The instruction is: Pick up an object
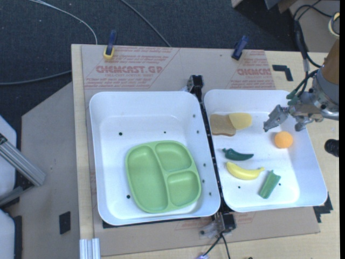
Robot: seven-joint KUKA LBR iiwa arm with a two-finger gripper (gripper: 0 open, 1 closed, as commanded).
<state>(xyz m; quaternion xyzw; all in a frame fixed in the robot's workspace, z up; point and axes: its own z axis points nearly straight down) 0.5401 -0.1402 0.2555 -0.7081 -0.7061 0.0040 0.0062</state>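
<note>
The gripper (288, 121) hangs above the right bin (318, 171), near its far right side, and its two fingers are spread open with nothing between them. One finger points down to the left, the other is shorter in this view and sits closer to the orange ball (283, 140). The ball lies just below the gripper, and I cannot tell if the fingers are already around it or only above it. The other things in this bin are a brown piece like bread (220, 124), touching a yellow piece (241, 120), then a dark green pepper (237, 155), a banana (245, 171) and a light green block (269, 184) near the front. The left bin (102, 144) holds a green divided plate (162, 175). In my judgement the step in hand is the approach, before any grasp. The next move probably needs the gripper to come a little toward the front and go down so the ball stays between both fingers, then close. A round ball can roll away easily if one finger touches it first.
</note>
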